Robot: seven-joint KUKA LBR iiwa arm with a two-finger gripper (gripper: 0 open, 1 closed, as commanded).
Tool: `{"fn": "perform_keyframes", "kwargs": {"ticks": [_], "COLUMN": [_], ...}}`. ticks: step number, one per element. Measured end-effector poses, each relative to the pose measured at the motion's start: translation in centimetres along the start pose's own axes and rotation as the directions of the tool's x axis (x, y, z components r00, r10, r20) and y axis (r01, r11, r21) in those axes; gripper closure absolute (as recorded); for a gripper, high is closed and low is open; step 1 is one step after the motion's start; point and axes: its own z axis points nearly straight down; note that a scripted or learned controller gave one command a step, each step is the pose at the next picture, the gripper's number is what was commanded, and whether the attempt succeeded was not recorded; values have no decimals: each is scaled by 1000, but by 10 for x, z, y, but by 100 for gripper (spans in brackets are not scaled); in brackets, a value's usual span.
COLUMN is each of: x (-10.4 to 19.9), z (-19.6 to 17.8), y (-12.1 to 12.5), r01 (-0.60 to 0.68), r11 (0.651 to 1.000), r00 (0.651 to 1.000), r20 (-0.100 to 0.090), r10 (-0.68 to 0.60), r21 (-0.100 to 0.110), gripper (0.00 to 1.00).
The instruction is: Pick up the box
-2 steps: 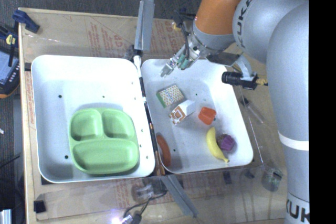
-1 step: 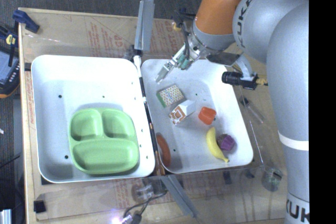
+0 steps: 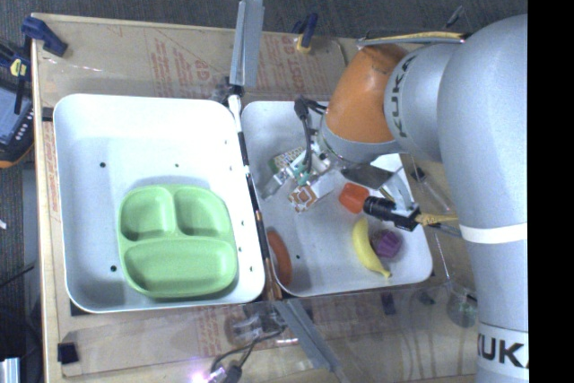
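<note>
The wooden bench (image 3: 134, 58) bears two white bins, left (image 3: 81, 130) and right (image 3: 260, 126), side by side.

My own arm (image 3: 489, 193) carries the letters "KU" in dark print near the lower right, where the frame cuts the word off. Faint red printing on the bench (image 3: 161, 45) is too blurred for me to read.

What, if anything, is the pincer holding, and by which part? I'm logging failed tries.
It cannot be told: the pincer sits low over the small box in the right bin, but no grip is clearly visible.
</note>
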Motion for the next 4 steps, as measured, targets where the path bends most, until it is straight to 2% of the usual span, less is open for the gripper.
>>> {"fn": "perform_keyframes", "kwargs": {"ticks": [1,2,3,4], "x": [-29,-35,-35,-4], "z": [0,0,-13,-148], "y": [44,65,67,75], "r01": [-304,-222,-217,154], "r11": [953,975,976,988], "r00": [953,975,976,988], "r20": [1,2,3,-1], "r10": [304,222,217,-154], "r21": [-1,-2,-5,1], "gripper": [0,0,100,100]}}
